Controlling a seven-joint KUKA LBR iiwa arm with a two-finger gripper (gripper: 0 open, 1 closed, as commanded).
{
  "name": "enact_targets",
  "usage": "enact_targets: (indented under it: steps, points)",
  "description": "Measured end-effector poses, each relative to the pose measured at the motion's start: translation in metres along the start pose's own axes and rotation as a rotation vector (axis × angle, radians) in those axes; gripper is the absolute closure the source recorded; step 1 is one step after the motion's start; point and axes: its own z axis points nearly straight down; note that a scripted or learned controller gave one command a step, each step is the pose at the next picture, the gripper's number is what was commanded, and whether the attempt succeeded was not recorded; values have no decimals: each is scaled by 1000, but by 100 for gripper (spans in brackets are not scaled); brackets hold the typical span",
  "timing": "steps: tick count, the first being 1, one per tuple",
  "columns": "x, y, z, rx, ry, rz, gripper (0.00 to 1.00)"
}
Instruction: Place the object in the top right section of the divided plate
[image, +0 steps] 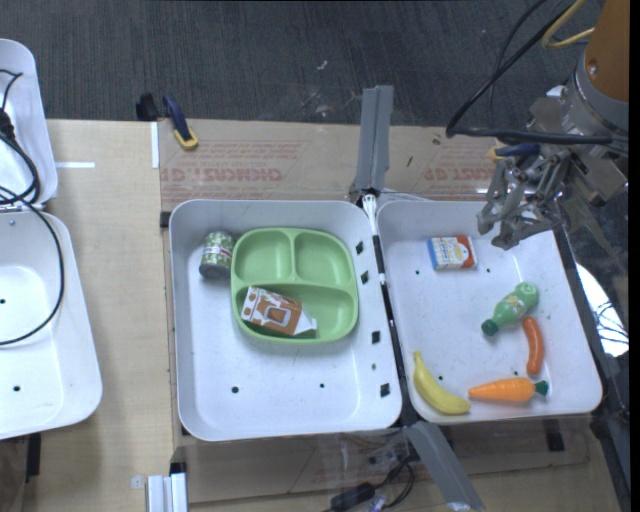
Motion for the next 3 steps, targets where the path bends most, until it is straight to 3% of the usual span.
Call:
enact_targets:
  steps: [1,2,3]
  points:
    - [27,-12,164,-1,3,81,100]
    - [21,35,207,-2,4,125,100]
    - [26,50,243,-1,4,59,100]
